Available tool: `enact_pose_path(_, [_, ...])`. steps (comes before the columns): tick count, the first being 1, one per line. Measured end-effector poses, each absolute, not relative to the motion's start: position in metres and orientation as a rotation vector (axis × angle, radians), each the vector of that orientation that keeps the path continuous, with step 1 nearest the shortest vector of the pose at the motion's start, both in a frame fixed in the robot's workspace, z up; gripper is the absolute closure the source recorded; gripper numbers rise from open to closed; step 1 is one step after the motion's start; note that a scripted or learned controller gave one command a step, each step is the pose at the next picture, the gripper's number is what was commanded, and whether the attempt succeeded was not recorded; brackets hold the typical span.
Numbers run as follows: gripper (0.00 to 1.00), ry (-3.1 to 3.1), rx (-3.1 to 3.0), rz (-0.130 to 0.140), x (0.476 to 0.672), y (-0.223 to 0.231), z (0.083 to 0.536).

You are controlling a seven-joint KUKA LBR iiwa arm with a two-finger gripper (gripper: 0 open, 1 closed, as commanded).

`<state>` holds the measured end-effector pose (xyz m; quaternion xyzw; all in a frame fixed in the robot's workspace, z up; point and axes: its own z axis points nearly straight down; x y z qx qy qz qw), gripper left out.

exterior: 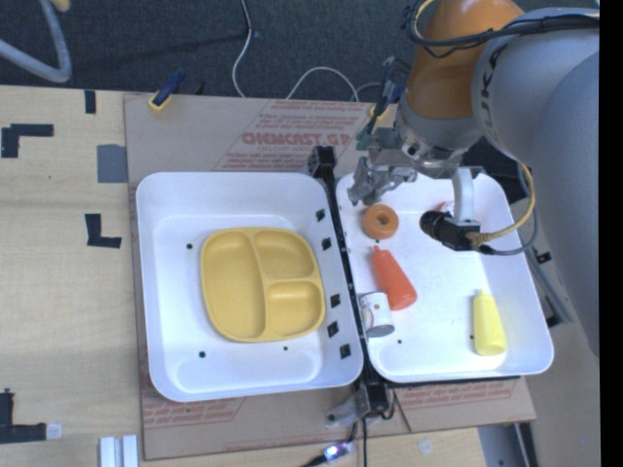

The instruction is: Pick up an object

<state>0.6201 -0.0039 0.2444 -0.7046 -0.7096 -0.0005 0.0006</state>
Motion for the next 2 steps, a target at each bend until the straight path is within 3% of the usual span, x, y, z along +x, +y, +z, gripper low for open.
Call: enact_pose_path(2, [1.00,-2.229,-2.213,0.000,0.650,0.101,0.226])
